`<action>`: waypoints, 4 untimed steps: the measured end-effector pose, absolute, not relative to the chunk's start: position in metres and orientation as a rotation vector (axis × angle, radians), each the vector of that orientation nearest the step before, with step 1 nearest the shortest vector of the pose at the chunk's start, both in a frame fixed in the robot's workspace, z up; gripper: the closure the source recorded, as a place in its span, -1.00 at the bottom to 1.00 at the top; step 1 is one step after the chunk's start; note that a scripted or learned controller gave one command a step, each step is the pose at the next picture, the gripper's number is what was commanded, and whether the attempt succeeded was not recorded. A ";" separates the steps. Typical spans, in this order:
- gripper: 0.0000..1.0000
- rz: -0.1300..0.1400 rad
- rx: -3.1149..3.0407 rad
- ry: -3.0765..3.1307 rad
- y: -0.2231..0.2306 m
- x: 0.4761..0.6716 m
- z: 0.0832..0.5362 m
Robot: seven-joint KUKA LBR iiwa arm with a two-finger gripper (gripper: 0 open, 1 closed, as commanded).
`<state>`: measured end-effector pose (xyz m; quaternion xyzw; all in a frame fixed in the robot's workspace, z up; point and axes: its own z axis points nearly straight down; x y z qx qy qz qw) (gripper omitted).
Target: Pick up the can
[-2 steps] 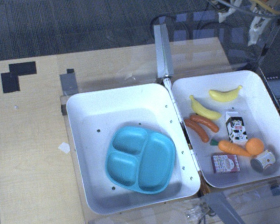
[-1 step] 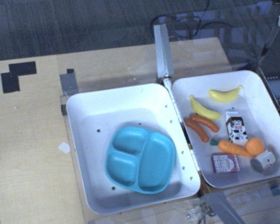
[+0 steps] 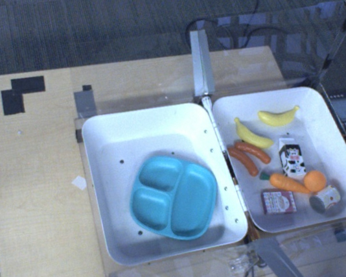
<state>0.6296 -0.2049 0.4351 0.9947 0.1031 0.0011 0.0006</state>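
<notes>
So the can (image 3: 325, 198) is sitting in the right bin (image 3: 329, 111), way down in the near right corner. It's a small grey thing lying on its side with the round end facing the camera, pretty much against the bin's front wall. Just beside it, touching or nearly so, is an orange (image 3: 315, 180), and a carrot (image 3: 288, 182) runs diagonally up and left from there.

There's no arm over either bin, so there are no fingers to place the can against, and I can't tell whether they're wide or narrow.

Counting what's in the right bin:
- two bananas — one yellow banana (image 3: 279, 116) near the far wall, and a second banana (image 3: 252, 134) angled just below and left of it
- two sausages (image 3: 246, 154), side by side, slanting along the left wall
- one small milk carton (image 3: 290, 157) with a cow-spot print, roughly mid bin
- one carrot
- one orange
- one reddish box (image 3: 279, 201) lying flat near the front, left of the can
- one can

The left bin (image 3: 105, 146) has just one thing in it: a blue divided plate (image 3: 173, 197) with three compartments, sitting toward the front and right of center.

Both bins sit side by side on the wooden bench (image 3: 31, 191), touching along the middle seam.
</notes>
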 end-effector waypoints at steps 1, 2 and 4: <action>-1.00 0.002 3.087 0.583 -0.151 0.618 0.368; -1.00 0.002 3.087 0.583 -0.151 0.618 0.368; -1.00 0.006 3.125 0.322 -0.165 0.633 0.428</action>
